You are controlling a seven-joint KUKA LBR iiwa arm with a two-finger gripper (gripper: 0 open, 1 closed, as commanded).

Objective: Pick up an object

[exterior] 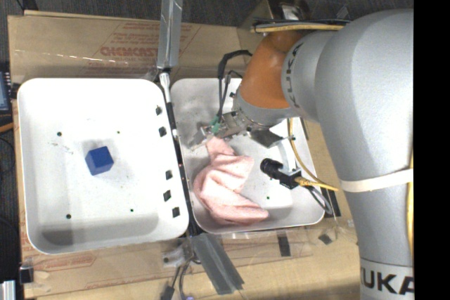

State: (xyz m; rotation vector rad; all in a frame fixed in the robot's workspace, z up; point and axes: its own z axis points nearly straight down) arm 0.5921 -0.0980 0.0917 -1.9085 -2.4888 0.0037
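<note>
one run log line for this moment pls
arm over right bin | gripper at top edge of pink cloth | grasp unclear | blue block in left bin

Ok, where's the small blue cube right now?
The small blue cube sits in the left white bin, near its middle, apart from the pink cloth in the right bin.

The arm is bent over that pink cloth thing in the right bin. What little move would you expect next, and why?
Probably a short lift straight up, to test the grab. The gripper sits low at the upper edge of the pink cloth in the right bin, and whether it has hold of the cloth cannot be made out.
</note>
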